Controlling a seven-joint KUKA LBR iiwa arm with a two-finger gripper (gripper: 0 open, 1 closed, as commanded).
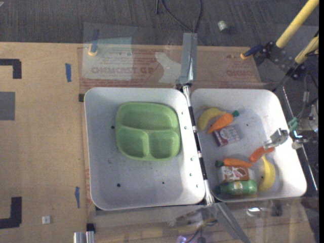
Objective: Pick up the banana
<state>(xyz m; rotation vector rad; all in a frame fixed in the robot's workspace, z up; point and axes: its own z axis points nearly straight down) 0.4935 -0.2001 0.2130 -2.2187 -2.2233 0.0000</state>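
My tool hangs at the right side of the right bin, over the bin floor, and I cannot tell how it is set, released or clenched, because it shows as a small grey shape against white. Nothing is visibly in it.

The banana lies in the lower right corner of that bin, on its side, curved, close to the bin's right wall. Just above its top end sits an orange carrot, which looks to touch or nearly touch it. To its left lie a small carton and a green bottle, near but apart.

There is a second yellow fruit at the top left of the bin, partly under another carrot; it could be a banana too or a lemon, I cannot say. I judge the one in the corner the freer target.

So the step is the approach. I want to come down over the middle of the banana, away from the carrot at its tip, with my closing direction across its short width. The wall is the risk: a fingertip landing on the rim would spoil the try. The left bin with its green divided plate plays no part
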